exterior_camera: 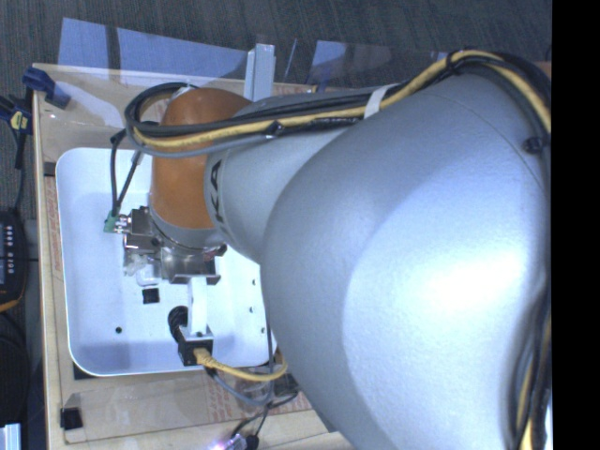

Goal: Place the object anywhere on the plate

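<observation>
My grey arm [403, 251] reaches in from the right and covers most of the view. Its orange band [187, 176] hangs over the left white bin [89, 251]. Below the band, my gripper [155, 268] points down at the bin floor, and its metal wrist block hides the tips. A small dark square piece [150, 296] sits on the white floor just under the gripper. I cannot tell whether the gripper touches it. A tiny dark dot [119, 329] lies farther toward the bin's front left.
Yellow and black cables [234, 131] loop over the orange band. Another cable [192, 340] hangs to the bin's front rim. The wooden bench edge [122, 411] runs along the front. A blue clamp [42, 84] sits at the back left corner.
</observation>
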### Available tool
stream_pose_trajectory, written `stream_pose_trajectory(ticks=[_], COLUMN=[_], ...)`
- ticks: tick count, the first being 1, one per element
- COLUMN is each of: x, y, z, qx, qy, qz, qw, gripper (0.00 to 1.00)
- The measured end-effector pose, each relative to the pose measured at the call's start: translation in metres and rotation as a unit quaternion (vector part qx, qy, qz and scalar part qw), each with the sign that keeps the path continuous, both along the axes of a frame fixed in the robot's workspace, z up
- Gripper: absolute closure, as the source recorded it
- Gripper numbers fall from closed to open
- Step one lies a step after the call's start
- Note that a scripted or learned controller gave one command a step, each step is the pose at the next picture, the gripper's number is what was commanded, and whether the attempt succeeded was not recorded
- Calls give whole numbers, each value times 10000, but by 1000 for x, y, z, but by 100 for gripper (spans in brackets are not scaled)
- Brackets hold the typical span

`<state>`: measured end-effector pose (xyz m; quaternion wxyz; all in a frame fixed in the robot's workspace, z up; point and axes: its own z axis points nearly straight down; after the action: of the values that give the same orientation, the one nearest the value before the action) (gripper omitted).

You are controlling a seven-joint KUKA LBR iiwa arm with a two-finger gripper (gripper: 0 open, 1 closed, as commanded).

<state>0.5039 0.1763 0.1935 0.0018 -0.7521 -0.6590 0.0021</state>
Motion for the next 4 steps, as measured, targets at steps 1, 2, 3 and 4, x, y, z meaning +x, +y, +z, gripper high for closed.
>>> stream_pose_trajectory(ticks=[1,2,3,4], x=[39,144,147,151], y=[-64,-100,-9,44], z=[35,-4,68,64], qx=[-2,-13,-2,-17], qy=[4,12,-7,-1], qz=[-495,-2204,-484,-2653], qw=[9988,9754,9988,9642], gripper=[100,100,100,100])
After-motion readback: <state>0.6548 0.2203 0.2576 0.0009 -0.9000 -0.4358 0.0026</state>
